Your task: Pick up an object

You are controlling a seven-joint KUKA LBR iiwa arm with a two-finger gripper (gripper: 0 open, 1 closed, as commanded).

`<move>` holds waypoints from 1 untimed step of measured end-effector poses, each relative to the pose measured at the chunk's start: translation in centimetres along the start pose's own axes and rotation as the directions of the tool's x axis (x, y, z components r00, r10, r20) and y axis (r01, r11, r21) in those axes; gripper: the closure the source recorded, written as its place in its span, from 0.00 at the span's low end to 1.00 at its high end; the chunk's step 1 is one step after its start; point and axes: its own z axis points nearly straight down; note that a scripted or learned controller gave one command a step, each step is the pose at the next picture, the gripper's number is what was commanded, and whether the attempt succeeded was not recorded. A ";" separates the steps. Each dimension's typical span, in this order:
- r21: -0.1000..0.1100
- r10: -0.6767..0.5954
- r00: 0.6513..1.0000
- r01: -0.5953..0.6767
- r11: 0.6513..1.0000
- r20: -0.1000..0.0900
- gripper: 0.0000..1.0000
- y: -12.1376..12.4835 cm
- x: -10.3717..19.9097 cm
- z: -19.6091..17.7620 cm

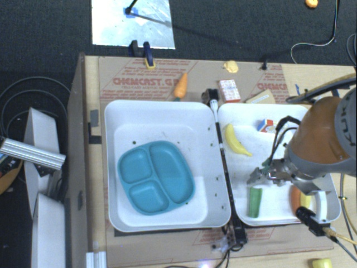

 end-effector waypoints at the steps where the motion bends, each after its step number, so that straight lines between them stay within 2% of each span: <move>1: -0.007 -0.006 1.000 0.006 1.000 0.001 0.00 0.3 1.7 -0.4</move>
